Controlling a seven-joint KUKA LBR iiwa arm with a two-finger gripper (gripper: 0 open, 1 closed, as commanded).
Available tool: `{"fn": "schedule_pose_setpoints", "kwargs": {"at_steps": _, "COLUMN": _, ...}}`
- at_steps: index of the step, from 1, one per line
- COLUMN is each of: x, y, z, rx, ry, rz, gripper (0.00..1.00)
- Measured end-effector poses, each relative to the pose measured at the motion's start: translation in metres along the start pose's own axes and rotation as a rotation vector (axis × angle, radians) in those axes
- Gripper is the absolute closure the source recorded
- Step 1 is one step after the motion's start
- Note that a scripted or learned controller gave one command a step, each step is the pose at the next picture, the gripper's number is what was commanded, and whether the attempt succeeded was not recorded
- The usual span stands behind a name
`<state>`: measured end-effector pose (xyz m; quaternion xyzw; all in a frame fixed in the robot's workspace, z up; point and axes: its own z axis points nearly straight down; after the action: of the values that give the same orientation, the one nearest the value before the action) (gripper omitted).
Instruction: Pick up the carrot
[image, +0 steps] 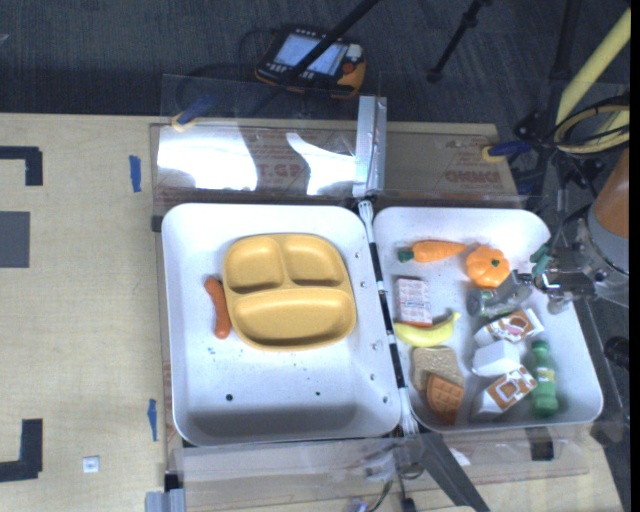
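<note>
Carrot (438, 252) near bin's (450, 216) far rim

Robotics lab test cell. A plywood bench (80, 300) bears two white bins (190, 330) bounded by clear plastic walls (250, 150), with black marker squares (22, 165) and blue tape (135, 172) near its left edge. Beyond its far edge lie a control pendant (310, 60), tripod legs (470, 35) and cables (585, 120) on dark carpet
</note>
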<state>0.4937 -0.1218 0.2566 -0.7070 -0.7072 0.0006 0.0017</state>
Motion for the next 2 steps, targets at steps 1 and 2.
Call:
{"fn": "schedule_pose_setpoints", "kwargs": {"at_steps": 1, "x": -0.010, "y": 0.057, "z": 0.045, "rx": -0.005, "ry": -0.002, "rz": 0.203, "gripper": 0.00}}
{"fn": "schedule_pose_setpoints", "kwargs": {"at_steps": 2, "x": -0.059, "y": 0.121, "z": 0.081, "rx": -0.007, "ry": -0.004, "rz": -0.242, "gripper": 0.00}}
